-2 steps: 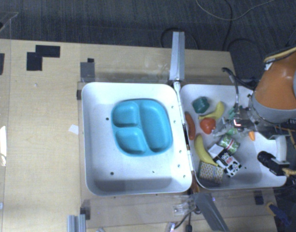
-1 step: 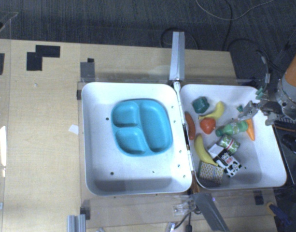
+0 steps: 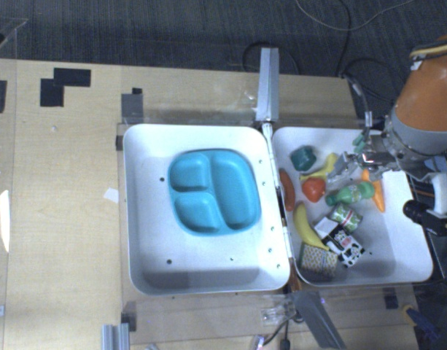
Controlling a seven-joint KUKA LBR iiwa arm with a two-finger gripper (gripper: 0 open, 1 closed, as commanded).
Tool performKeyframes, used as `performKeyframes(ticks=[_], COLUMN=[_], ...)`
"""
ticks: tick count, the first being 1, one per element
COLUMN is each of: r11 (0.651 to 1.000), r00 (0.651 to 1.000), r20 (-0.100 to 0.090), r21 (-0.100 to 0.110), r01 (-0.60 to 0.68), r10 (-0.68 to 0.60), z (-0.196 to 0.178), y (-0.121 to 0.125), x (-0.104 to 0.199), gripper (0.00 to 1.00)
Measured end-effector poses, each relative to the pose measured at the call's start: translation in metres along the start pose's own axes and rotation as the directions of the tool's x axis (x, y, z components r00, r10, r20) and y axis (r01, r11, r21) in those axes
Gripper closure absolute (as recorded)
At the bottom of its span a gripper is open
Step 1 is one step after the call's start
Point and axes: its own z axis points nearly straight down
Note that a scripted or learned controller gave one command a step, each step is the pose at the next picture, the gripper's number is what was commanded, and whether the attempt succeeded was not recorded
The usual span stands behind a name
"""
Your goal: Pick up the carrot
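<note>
The carrot (image 3: 378,195) is a small orange piece lying near the right wall of the right bin (image 3: 405,257). Its upper end runs under the gripper (image 3: 364,159), which hangs over the bin's upper right part, just above the carrot and a green vegetable (image 3: 352,193). The arm's orange band and grey wrist (image 3: 427,100) come in from the right and hide the bin's far right corner.
The right bin also holds a teal item (image 3: 303,157), a red tomato (image 3: 313,189), two bananas (image 3: 307,227), a red sausage (image 3: 286,188), a can (image 3: 345,216), a small printed box (image 3: 345,243) and a mesh pouch (image 3: 318,259). A blue divided plate (image 3: 212,190) lies in the left bin (image 3: 146,268).
</note>
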Motion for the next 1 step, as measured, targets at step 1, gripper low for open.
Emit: performKeyframes(ticks=[1], r11=[0.992], r00=[0.992], r20=[0.001], r21=[0.002], r01=[-0.128], r10=[0.128], z=[0.0410], y=[0.0092], x=[-0.0820], gripper=[0.00])
